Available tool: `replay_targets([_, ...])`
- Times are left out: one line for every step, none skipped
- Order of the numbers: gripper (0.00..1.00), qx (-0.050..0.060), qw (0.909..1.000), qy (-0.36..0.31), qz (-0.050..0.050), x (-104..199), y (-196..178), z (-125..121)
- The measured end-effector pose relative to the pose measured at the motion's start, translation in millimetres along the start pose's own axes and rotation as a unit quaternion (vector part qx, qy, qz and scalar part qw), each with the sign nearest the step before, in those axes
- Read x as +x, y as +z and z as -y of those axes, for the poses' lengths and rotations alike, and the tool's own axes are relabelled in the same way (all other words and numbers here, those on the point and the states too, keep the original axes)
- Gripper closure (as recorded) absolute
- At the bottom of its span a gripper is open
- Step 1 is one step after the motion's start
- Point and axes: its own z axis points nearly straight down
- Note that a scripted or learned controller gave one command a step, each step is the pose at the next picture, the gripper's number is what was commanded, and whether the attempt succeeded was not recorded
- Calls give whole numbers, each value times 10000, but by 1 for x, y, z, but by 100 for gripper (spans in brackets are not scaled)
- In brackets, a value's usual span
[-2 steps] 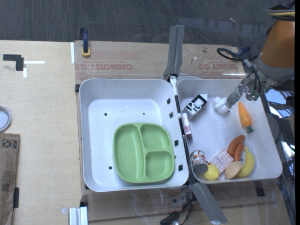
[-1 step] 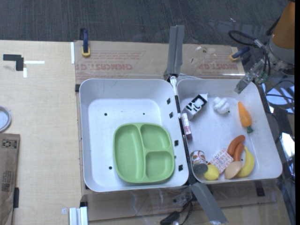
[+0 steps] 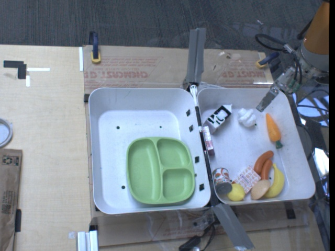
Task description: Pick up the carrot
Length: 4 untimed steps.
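A slanted overhead view takes in 2 shallow white bins set side by side on a wooden bench.

Nearest the viewer, along the front edge of the right bin, lies a cluster of toy food: a small can on its side, a lemon, a packet with a red pattern, a pale potato-like piece, a banana and 2 red-orange sausages touching one another.

The left bin holds a green 3-compartment tray, sitting toward its front.

Further back in the right bin lies the carrot, orange with a small green tip pointing toward the viewer. It rests flat on the bin floor near the right wall, apart from the other food. Just left of it sits a crumpled white object, and further left a small black-and-white carton.

Furthest back, above the bin's rear right corner, hangs the gripper. A slim grey finger angles down toward the white object and the carrot, but whether the hand is spread wide or closed is hard to judge at this angle; I cannot tell. Nothing appears to be between its fingers.

Judging from this, the task is at its start: the carrot is untouched, and the descent, grasp and lift all remain.
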Motion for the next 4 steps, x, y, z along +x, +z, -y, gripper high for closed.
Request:
replay_targets([0,0,9984,560,-3,-25,131,33])
replay_targets([0,2,10000,88,-6,11,131,71])
replay_targets([100,-11,9999,103,11,10,121,71])
replay_targets([100,0,9999,130,0,64,15,46])
